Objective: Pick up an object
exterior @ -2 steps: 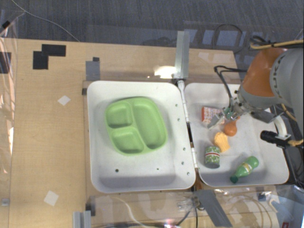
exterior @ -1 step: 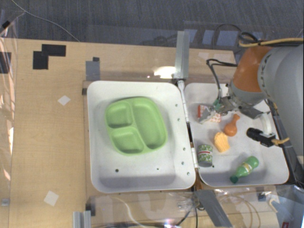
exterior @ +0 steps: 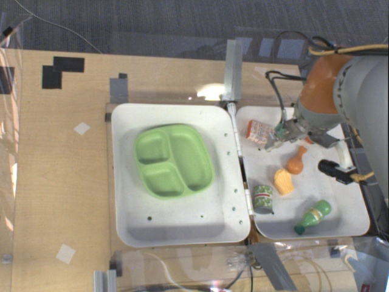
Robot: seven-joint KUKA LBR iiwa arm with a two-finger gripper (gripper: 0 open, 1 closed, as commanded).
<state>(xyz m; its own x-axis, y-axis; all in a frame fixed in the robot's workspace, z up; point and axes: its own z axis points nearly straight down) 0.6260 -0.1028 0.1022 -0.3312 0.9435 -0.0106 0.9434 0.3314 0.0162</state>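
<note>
Fingers: low over the far part of the right bin, too small and blurred to tell whether they are spread or closed. Nothing can be made out between them.

Left to right:
- Bench, pale wood. Two black tape marks at its far left.
- Left bin, white and shallow. A green divided plate lies flat in its middle, with three compartments.
- A metal post stands at the far end of the seam where the two bins meet.
- Right bin, white, holds all the loose items.
- Red-and-white packet at the far left of this bin, just left of the gripper. Whether they touch cannot be judged.
- Small green can upright by the bin's left wall, nearer the front.
- Yellow lump just right of the can and close beside it.
- Orange gourd-shaped piece just beyond the yellow lump, tilted, lying near the gripper.
- Green bottle on its side near the front wall, apart from the others.
- Arm enters from the right, a grey body with the orange band above the wrist, and black cables loop over the far edge.
</note>
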